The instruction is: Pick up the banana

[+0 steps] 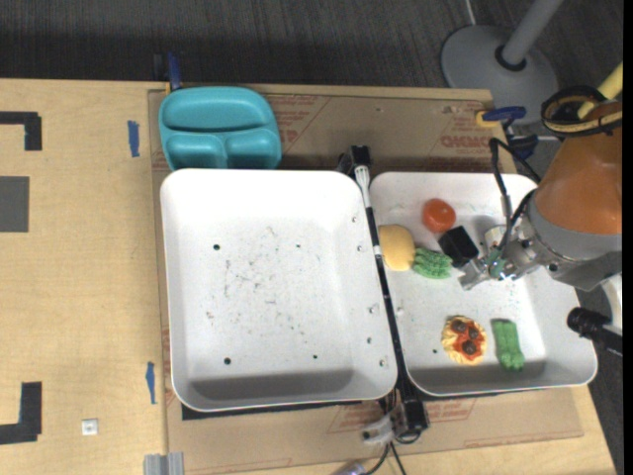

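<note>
gripper low in the right bin, banana off to its left

the banana (397, 247) lies in the right bin (554, 369), hard against the divider (381, 275) that splits it from the left bin (198, 265). a green piece (431, 263) touches the banana's right side, and an orange ball (439, 214) sits up and to the right of the banana.

the gripper (473, 265) hangs low over the bin floor, to the right of the banana and past the green piece, near but apart from the fruit. nothing shows between its tips; whether it is spread or closed i cannot tell, as the black and metal parts blur together.

down and right of the banana lie a small pizza toy (465, 337) and a green stick (508, 344), clear of the reach.

the banana's spot by the divider likely leaves little room on that side, so a grasp probably has to come across its free sides.
</note>
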You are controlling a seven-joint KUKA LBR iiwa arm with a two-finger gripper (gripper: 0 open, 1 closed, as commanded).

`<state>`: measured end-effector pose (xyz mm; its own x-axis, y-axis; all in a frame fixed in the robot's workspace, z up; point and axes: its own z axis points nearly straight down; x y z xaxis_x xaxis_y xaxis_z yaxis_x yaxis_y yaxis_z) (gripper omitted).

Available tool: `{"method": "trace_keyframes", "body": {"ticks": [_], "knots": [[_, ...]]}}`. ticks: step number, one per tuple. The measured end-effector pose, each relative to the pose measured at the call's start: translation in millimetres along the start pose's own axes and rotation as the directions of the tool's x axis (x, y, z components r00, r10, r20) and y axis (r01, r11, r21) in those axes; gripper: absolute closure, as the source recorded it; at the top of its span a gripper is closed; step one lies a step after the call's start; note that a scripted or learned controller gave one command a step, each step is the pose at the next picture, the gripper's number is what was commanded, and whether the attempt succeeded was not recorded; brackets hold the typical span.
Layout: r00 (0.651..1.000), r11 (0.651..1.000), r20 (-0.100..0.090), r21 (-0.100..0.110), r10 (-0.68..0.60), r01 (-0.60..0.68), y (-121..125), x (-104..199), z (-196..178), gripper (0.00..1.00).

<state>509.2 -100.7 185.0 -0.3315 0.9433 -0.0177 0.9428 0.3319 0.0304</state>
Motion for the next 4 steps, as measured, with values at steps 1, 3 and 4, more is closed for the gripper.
{"method": "trace_keyframes", "body": {"ticks": [1, 3, 4], "knots": [[1.0, 1.0, 0.002, -0.003, 0.0, 0.0, 1, 0, -10, 1.0], [1.0, 0.999, -0.019, 0.032, 0.016, -0.015, -12, 57, -1, 1.0], [1.0, 0.999, -0.017, 0.029, 0.015, -0.014, -10, 57, -11, 1.0]]}}
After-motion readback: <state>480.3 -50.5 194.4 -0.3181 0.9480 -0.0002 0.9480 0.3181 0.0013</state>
